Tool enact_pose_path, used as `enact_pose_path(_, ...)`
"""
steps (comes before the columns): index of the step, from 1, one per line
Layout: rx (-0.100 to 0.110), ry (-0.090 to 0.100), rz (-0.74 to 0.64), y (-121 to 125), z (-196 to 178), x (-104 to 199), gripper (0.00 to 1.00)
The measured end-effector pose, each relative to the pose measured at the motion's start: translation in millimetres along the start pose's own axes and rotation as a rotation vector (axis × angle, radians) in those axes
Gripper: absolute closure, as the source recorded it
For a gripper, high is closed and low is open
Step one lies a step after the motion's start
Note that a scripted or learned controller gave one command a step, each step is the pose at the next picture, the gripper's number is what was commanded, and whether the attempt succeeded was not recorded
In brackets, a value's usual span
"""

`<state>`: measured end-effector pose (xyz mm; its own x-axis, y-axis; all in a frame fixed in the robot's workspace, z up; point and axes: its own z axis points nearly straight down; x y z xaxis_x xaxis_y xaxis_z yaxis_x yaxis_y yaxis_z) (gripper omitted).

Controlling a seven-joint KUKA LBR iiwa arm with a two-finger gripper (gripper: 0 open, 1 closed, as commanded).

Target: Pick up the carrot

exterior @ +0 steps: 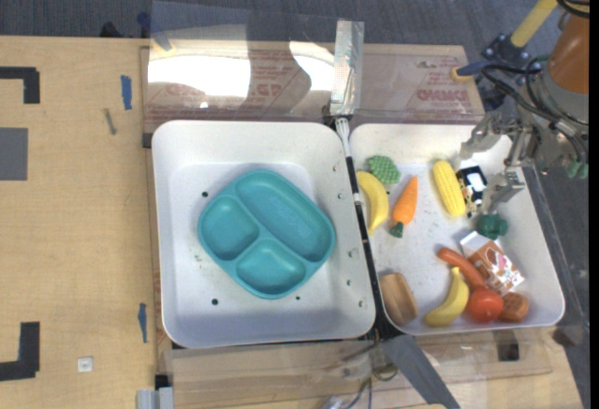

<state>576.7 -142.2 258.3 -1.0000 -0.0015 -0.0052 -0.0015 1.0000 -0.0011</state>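
From my end I count two white bins: the left bin [178, 239] has one teal divided plate [267, 231] in it, and the right bin [543, 253] has the rest. In there: one carrot [404, 202], two bananas [374, 198] [450, 299], one corn cob [449, 187], one broccoli [382, 167], one tomato [484, 306], one bread roll [398, 296], one snack packet [493, 267]. A few other bits I can't make out.

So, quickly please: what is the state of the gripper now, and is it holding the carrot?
Gripper: cannot be told if open or closed; it holds nothing visible. The orange toy carrot lies apart in the right bin.
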Motion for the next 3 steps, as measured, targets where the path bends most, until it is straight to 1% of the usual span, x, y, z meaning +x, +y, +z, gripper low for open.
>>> enact_pose_path(1,-0.006,0.012,-0.103,51.9,116.5,0.7,0.0)
enact_pose_path(2,0.0,-0.005,-0.108,50.3,169.6,-8.3,0.0)
enact_pose_path(3,0.0,-0.011,-0.111,51.8,157.6,-10.2,1.0)
